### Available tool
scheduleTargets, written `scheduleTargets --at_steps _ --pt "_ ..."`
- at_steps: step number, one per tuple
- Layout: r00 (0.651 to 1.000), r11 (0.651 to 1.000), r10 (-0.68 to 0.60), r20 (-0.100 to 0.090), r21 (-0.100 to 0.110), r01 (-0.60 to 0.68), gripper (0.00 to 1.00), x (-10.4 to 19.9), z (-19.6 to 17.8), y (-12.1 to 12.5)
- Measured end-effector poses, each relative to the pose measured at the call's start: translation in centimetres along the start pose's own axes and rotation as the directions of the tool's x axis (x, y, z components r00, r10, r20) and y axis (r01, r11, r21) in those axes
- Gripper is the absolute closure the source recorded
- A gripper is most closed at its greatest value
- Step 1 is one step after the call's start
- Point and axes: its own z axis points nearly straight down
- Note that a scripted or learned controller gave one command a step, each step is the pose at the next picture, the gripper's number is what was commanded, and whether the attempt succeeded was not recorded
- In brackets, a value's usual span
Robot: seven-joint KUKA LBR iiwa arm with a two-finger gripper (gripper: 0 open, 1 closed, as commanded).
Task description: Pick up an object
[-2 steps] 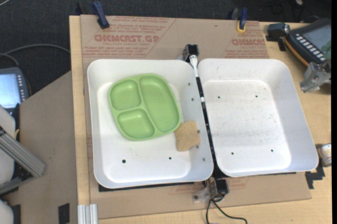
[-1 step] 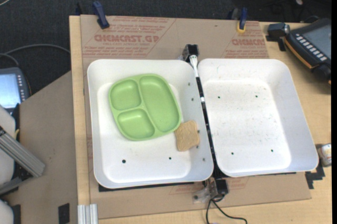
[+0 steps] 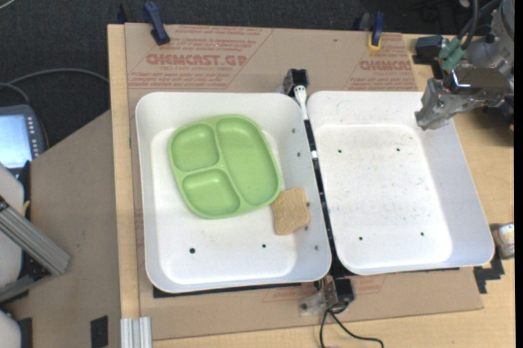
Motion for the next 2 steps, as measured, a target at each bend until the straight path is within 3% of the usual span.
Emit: scheduleTargets --at_steps 1,2 --pt "1.0 1.0 0.001 0.002 0.0 -0.001 1.0 7.5 7.6 0.2" --pt "1.0 1.0 0.005 0.001 -0.016 -0.005 1.0 11.1 3.2 0.3"
